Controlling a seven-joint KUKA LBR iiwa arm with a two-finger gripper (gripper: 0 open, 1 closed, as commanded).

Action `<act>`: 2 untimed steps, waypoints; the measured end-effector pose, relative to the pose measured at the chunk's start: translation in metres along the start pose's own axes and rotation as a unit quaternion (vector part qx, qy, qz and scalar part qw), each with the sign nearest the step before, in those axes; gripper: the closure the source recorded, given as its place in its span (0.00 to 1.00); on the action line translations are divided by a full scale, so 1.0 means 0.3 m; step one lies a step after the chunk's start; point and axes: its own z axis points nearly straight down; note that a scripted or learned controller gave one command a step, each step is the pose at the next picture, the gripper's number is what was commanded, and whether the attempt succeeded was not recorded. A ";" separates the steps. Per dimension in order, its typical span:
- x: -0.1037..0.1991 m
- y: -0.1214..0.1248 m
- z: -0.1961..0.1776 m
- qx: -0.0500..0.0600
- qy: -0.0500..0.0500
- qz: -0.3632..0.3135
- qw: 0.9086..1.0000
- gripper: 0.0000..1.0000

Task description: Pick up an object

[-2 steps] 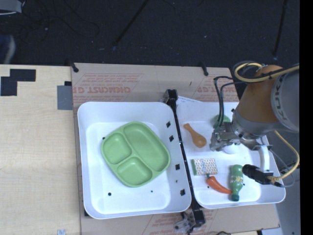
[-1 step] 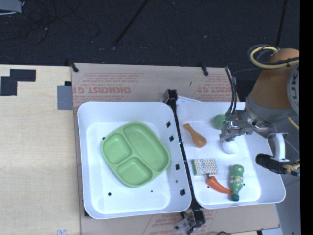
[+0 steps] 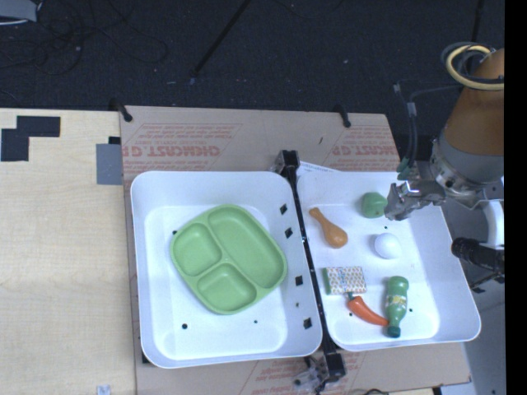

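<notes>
The left bin point(image 3: 156, 220) holds a green plate point(image 3: 228, 257). In the right bin point(image 3: 445, 303) lie a drumstick point(image 3: 328, 228), a small packet point(image 3: 344, 280), a carrot point(image 3: 367, 312), a green bottle point(image 3: 396, 304), a white egg point(image 3: 386, 245) and, at the far side, a green ball point(image 3: 372, 204). The gripper point(image 3: 397, 206) hovers just right of the ball, apparently approaching; whether it is released or clenched I cannot tell. Next it likely must centre over the ball and descend.
</notes>
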 end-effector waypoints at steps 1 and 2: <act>0.169 0.053 -0.013 0.000 0.001 -0.002 1.000 1.00; 0.317 0.111 0.014 0.001 0.000 -0.001 1.000 1.00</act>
